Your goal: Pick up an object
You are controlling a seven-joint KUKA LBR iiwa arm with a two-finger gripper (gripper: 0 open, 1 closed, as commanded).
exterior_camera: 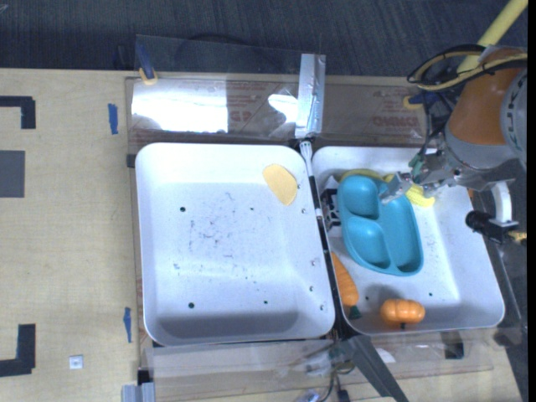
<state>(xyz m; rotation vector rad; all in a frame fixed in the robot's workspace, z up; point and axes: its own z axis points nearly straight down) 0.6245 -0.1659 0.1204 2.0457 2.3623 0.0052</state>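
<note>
The gripper point(412, 184) sits over the far rim of the blue two-compartment plastic dish point(381, 229), hiding part of a yellow object point(423, 194) beside it. Its grip state I cannot tell. An orange pumpkin-shaped toy point(402, 311) lies nearer the camera.

blue divided dish point(381, 233), right bin point(469, 300)

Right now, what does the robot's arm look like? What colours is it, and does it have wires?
The arm is chunky and rounded, mostly grey, with a wide orange band above the wrist. Black and yellow cables loop beside it near the top. At the end sits a small gripper of silvery metal, with dark parts behind it.
</note>
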